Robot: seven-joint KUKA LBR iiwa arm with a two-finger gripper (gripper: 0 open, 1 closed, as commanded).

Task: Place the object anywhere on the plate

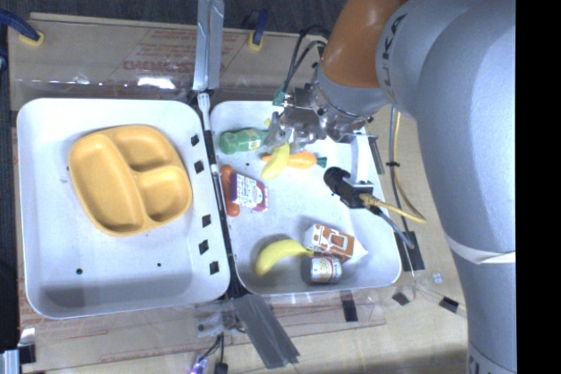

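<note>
Overhead, the gripper (294, 129) hung low in the right bin (379, 271) above a small banana (277, 162); its grasp could not be told. Yellow plate (130, 178), left bin (53, 276): nothing on it. Placement seemingly still to do.

A single fixed camera looks down at a slant from above the bench. Both white bins (35, 276) sit in frame, fairly near. The arm (456, 101) enters from the right.
</note>
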